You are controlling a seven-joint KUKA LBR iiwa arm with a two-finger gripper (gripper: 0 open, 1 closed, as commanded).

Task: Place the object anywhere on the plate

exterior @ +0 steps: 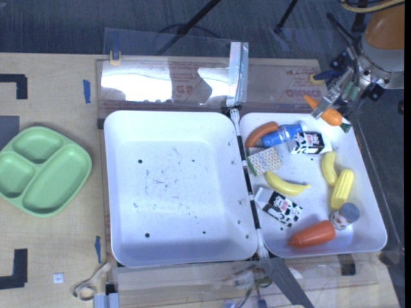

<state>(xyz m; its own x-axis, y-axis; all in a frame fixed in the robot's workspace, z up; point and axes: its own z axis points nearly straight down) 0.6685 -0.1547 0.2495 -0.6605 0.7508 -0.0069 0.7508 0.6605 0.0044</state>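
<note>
red pepper [311, 234] lay at right bin's [369, 191] near edge. jaws [329, 110] hung over its far right corner, closed on small orange carrot [331, 116]. green plate [42, 169] sat far left on worktop [51, 82].

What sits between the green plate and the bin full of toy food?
In the camera view, the left white bin lies between the green plate and the right bin holding the toys.

Lighting bright, even, from overhead. Strong glare on clear panel [167, 82] behind bins. Soft shadows along left bin [122, 172] walls. Slight overall softness; arm [385, 37] blurred.
</note>
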